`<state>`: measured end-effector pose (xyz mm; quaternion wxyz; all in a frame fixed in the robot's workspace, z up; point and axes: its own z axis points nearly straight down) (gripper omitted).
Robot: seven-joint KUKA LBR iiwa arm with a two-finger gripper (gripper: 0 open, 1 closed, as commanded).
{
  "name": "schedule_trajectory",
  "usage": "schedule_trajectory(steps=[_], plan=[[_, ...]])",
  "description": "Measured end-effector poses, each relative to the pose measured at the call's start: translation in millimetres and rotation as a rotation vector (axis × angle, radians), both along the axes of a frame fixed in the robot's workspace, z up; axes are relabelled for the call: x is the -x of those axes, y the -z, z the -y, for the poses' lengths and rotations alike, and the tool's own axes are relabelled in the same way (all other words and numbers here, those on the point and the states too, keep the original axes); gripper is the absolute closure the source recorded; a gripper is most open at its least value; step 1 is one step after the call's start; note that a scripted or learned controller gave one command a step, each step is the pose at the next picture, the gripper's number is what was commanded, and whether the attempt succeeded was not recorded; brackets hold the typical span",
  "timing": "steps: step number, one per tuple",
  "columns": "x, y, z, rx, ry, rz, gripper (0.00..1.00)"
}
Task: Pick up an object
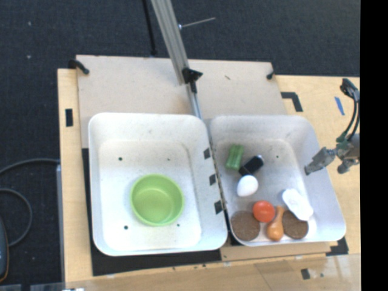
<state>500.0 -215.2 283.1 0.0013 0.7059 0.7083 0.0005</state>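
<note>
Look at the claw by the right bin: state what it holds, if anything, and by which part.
Nothing is held. The claw sits at the right bin's edge, apart from the items inside.

Light wooden bench (70, 162); pale board (139, 86) lies flat across its rear; two shallow white bins side by side, left bin (103, 132) and right bin (315, 141), rims touching.

One fixed camera looks down at a slant from above on both white bins (97, 162).
</note>
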Motion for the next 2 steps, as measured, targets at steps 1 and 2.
schedule_trajectory(steps=[1,2], plan=[[0,0,0,0.0,0.001,0.0,0.0],[-4,58,-3,0.0,0.003,-0.001,0.0]])
